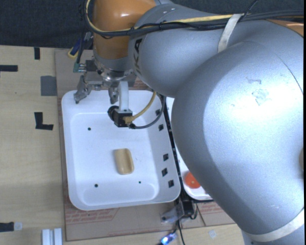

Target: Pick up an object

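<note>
1. Here's the claw (100,92), hanging over the far edge of the left bin (71,162), close to that bin's far left corner, under the orange band of the wrist.
2. Released or clenched? From this slanted view I cannot tell. Nothing can be made out in its grip.
3. The likely target is the tan oblong piece (124,161), lying flat on the white floor of the left bin, about midway across and a little toward the near side.
4. The piece and the claw are well apart, with bare bin floor between them and no contact of any kind.
5. Over in the right bin (194,192), a small orange object (189,180) peeks out from under the big grey arm. Most of that bin is hidden, so I can't say what else lies in it.
6. Progress, as I judge it: early. The pick-up is not done, and the tan piece sits on the floor of its bin untouched.
7. What's left is nearly everything: bring the claw over the piece, descend, close on it, then lift it off the floor.
8. The tan piece looks rounded and low, so my guess is that a grasp across its narrow width would suit it best.
9. The tabletop (20,162) around the bins carries only black tape marks (41,121).
</note>
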`<act>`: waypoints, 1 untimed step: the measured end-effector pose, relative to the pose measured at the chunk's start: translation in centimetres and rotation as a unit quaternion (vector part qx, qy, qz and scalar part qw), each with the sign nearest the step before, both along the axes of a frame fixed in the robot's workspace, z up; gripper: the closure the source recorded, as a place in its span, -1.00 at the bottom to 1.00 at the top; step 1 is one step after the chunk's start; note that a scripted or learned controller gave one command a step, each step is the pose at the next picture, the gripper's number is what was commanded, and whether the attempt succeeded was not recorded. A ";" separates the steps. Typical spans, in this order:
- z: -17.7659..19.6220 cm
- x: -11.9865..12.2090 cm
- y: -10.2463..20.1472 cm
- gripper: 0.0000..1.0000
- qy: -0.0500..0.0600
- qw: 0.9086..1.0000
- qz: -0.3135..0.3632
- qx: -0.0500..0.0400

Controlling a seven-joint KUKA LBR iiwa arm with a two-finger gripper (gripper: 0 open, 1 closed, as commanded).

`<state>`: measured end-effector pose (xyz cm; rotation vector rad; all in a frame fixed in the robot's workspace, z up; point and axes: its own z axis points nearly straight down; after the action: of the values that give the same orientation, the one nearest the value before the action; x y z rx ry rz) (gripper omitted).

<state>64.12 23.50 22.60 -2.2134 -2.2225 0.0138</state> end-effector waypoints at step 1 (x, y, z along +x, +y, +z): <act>2.1 2.7 -0.1 -1.00 -0.005 1.000 -0.001 0.001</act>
<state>66.87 23.40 24.73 -2.2182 -2.2249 -0.0008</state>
